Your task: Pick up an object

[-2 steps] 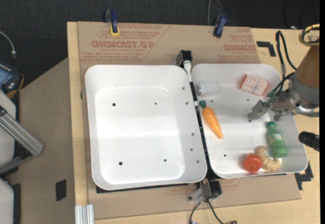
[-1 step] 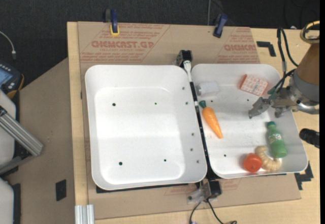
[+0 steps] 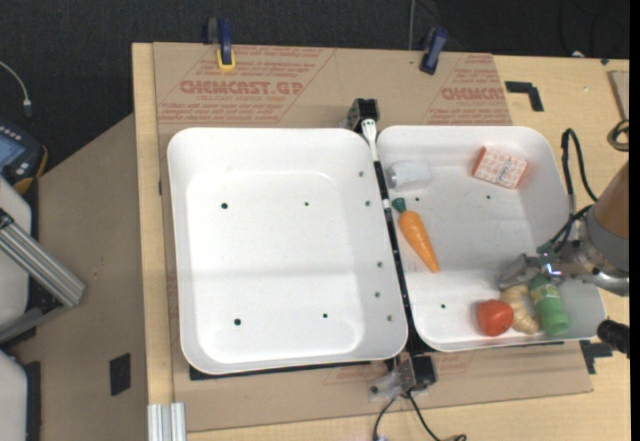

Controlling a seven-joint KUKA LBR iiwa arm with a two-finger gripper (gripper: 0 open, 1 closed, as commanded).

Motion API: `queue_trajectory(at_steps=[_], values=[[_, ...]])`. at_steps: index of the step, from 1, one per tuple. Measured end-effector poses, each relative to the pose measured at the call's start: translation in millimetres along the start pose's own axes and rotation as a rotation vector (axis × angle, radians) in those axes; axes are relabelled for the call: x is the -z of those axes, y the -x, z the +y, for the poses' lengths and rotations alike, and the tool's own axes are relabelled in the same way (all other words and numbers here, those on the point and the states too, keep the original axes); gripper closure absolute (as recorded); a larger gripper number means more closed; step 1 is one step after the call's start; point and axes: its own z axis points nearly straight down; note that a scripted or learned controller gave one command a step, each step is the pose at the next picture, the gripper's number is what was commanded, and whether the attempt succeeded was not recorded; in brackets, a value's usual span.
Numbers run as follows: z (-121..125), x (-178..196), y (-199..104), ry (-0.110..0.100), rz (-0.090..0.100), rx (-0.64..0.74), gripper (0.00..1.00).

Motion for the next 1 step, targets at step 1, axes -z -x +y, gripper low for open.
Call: queue_trajectory(at_steps=[1], values=[[3.7,13.1,-1.2,0.008,-0.007,0.003,1.0]])
